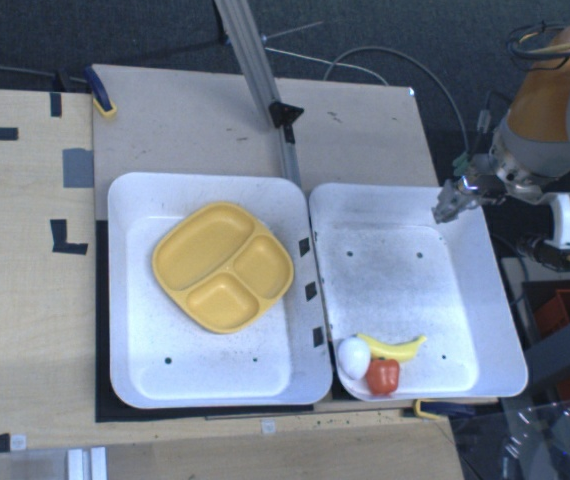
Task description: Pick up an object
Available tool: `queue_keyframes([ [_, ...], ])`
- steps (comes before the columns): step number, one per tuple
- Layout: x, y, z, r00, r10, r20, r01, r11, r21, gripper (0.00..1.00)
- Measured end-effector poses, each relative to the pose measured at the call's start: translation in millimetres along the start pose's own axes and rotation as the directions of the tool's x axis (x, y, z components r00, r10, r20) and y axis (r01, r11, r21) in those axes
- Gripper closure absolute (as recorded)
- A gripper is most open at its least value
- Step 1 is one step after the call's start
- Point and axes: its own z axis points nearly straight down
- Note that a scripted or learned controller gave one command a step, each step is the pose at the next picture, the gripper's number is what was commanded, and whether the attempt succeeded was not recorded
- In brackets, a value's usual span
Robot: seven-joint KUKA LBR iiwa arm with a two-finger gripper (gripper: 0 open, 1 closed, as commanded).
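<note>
Nothing picked up yet: gripper (448, 208) sits at right bin's (485, 298) 1 o'clock edge, can't tell its state, w/ banana (397, 347), egg (352, 357) & tomato (384, 376) at 6 o'clock.

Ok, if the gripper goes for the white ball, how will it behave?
The white ball looks round and smooth, so it may roll or slip from a pinch. It sits against the bin corner, touching the banana and red piece, which probably crowd the fingers.

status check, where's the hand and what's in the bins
Hand at far rim of right bin, nothing seen in it. Banana, white ball, red pepper in near corner. Yellow tray in left bin.
</note>
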Motion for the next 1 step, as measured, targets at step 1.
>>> queue_keyframes([
  [1, 47.2, -25.7, 5.8, 1.000, -0.003, -0.002, 0.003, 1.000, 0.007, 1.00],
])
